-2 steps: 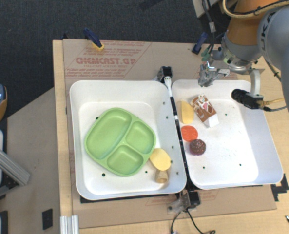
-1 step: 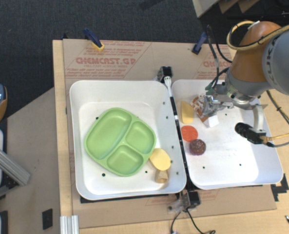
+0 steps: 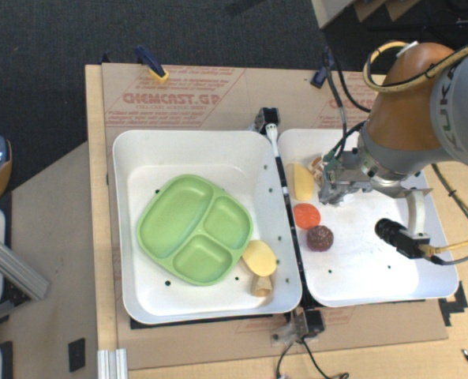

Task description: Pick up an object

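Right now the tool [image 3: 331,186] is hovering in the right bin [image 3: 376,287], its grip unreadable; the yellow piece [image 3: 303,182], orange ball [image 3: 306,215] and dark ball [image 3: 320,238] are crowding together beside it, risking a glancing, slipping grasp.

2 shallow white bins side by side, left bin [image 3: 127,212], right bin [image 3: 376,287], on printed cardboard [image 3: 178,93]; dark carpet [image 3: 44,46] around.
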Tool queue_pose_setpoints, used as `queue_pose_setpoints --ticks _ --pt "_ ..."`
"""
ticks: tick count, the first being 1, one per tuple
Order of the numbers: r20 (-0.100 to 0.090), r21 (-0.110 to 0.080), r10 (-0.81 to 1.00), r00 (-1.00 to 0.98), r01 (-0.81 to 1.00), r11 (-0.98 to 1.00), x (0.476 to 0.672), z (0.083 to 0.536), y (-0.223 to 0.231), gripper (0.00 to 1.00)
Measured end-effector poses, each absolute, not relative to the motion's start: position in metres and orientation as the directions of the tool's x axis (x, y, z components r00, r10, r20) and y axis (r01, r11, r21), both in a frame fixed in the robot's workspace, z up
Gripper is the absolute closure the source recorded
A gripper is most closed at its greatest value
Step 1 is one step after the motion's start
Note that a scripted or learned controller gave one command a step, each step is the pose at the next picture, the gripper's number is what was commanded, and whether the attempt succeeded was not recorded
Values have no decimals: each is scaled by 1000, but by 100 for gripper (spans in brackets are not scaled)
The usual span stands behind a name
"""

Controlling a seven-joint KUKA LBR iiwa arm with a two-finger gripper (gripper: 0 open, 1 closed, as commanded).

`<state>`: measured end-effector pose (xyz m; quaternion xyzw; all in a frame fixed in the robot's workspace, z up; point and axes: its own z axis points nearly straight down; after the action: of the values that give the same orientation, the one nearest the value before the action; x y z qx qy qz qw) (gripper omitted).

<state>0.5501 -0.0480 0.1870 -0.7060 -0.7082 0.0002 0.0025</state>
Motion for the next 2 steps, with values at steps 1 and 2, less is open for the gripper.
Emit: queue_pose_setpoints --ticks 1,2 --pt "0 -10 1000 8 1000 -8 495 127 -109 100" --pt "1 13 1000 -10 1000 10 592 189 -38 100"
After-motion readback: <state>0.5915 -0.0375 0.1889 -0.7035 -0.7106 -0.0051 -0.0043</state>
